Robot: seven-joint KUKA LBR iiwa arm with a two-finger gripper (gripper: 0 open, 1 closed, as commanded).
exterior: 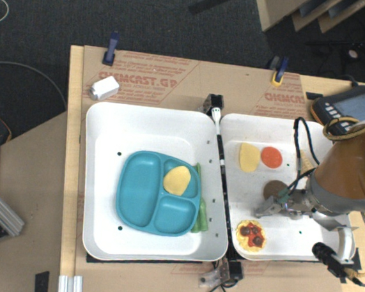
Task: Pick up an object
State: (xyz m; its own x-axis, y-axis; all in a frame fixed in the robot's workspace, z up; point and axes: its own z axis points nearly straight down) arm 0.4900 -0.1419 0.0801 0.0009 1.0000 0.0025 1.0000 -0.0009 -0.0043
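Observation:
My gripper reaches into the right bin from the right, low over its floor. Right beside its fingers lies a brown round object, partly covered by the hand. A yellow piece and an orange-red disc lie at the back of the same bin. A small pizza toy sits at the bin's front left, just below the gripper. In the left bin a teal divided tray carries a yellow food piece, with a green object along its right edge.
The arm's orange band and grey wrist cover the right bin's right side. A black cable loops over the bin's back. A handheld pendant lies at the back right, a white block at the back left.

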